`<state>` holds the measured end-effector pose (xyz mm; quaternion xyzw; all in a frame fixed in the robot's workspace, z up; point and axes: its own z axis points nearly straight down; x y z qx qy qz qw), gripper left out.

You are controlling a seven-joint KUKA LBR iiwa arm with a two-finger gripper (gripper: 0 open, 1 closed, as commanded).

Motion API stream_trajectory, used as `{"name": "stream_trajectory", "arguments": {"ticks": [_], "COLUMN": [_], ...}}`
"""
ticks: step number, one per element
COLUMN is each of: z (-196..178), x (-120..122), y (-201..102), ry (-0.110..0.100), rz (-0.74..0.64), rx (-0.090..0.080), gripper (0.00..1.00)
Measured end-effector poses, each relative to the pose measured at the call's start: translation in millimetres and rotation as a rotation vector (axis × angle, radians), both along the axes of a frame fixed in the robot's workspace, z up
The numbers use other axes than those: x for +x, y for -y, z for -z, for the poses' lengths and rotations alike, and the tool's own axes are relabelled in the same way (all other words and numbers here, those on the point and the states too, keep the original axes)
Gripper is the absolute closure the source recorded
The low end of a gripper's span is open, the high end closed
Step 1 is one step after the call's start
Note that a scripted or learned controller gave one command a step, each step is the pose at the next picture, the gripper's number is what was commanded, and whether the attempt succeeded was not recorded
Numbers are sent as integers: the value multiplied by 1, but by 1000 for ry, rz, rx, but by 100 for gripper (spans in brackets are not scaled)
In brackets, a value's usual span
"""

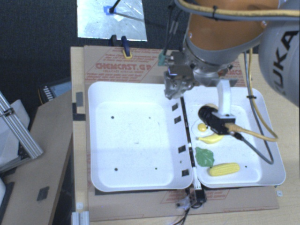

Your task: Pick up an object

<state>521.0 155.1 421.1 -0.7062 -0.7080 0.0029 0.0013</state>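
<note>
Two white bins lay below; the gripper hung over their divider, its finger state indiscernible.

Right bin holds a banana, with a leaf and corn cob nearer us. The left bin sits alongside.
</note>
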Motion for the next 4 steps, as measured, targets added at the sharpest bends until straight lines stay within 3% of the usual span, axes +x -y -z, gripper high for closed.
{"name": "stream_trajectory", "arguments": {"ticks": [1,2,3,4], "z": [-96,23,-19,22], "x": [-33,-35,4,-36], "y": [55,51,38,48], "ry": [19,-4,14,3], "rz": [6,2,-2,2], "rx": [5,0,4,2], "gripper": [100,100,100,100]}}
